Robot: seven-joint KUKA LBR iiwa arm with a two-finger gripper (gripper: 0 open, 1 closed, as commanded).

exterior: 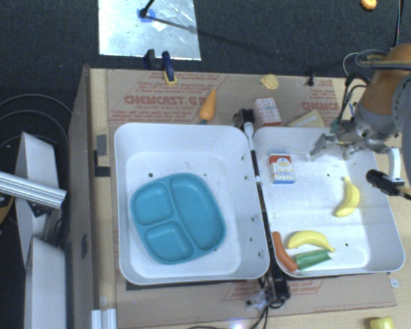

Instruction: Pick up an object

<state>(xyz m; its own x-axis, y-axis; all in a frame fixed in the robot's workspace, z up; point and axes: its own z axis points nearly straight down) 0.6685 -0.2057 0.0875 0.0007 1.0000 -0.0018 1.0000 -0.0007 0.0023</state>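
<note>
A: Gripper [326, 144] sits low over the right bin's [383, 249] far edge, the arm entering from the right. How its end stands, wide or narrow, cannot be told; nothing visibly held.

B: Candidates?

A: All in the right bin. Two bananas: one [348, 198] by the right edge, one [309, 239] near the front edge. One green vegetable [311, 257] and one orange carrot [283, 251] at the front-left corner. One small carton [282, 168] toward the far-left corner, nearest the gripper.

B: Left bin [136, 142]?

A: One blue divided plate [178, 217], centred. Likely loose scatter, so each piece offers a separate grab.
</note>
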